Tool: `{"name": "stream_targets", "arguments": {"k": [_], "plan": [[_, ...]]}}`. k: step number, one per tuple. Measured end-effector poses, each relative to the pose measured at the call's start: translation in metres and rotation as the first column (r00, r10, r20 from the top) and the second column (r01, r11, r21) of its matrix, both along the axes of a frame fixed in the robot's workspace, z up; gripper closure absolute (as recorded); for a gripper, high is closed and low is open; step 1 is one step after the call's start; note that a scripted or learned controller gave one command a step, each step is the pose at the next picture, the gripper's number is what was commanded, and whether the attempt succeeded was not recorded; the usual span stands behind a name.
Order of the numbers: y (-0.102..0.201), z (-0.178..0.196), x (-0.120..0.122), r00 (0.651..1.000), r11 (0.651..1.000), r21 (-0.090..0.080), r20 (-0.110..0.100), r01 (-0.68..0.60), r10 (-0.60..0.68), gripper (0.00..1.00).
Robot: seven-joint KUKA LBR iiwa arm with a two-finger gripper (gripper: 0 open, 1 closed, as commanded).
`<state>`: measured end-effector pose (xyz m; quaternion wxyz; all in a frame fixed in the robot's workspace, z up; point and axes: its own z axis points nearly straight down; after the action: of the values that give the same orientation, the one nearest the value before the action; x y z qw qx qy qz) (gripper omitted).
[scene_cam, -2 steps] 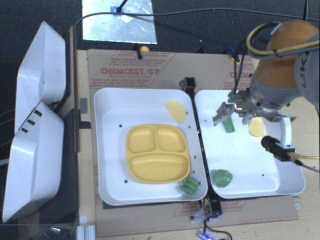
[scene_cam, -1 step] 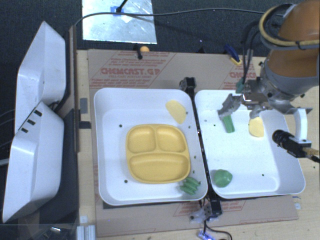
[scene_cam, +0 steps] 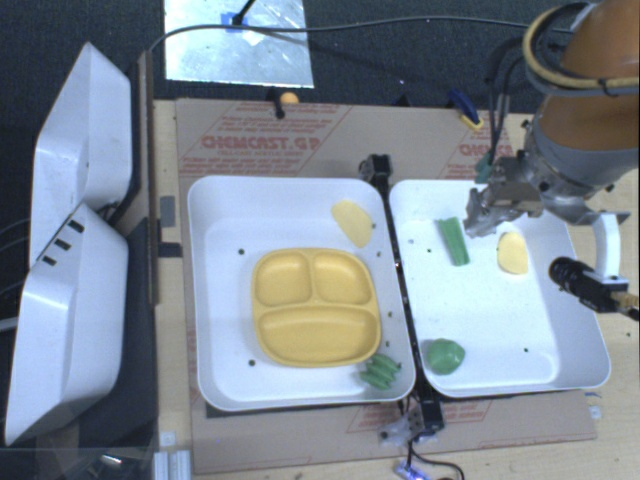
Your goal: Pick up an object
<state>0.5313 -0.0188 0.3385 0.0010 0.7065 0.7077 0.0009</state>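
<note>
In the right bin lie a green stick, a pale yellow oval piece and a round green piece. My gripper hangs over the bin's far part, between the green stick on its left and the yellow oval on its right, slightly beyond both. I see nothing held in it. The left bin holds a yellow divided plate, a pale yellow oval near its far right corner and a ridged green piece at its near right corner.
A black divider runs between the two bins. The arm's grey and orange body looms over the right bin's far right corner. A black fitting sticks out over the right rim. A shiny metal sheet lies beyond the bench.
</note>
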Motion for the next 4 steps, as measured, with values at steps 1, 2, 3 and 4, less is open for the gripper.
{"name": "stream_targets", "arguments": {"k": [1, 2, 3, 4], "plan": [[0.000, 0.000, 0.000, 1.000, 1.000, 0.000, -0.001, 0.000, 0.000, 0.00], [0.000, 0.000, 0.000, 1.000, 1.000, 0.000, -0.001, 0.000, 0.000, 0.00], [-0.019, -0.015, 0.015, 1.000, 1.000, 0.000, -0.003, 0.003, -0.003, 0.00], [-0.018, -0.014, 0.015, 1.000, 1.000, 0.000, -0.002, 0.001, -0.001, 0.00]]}}
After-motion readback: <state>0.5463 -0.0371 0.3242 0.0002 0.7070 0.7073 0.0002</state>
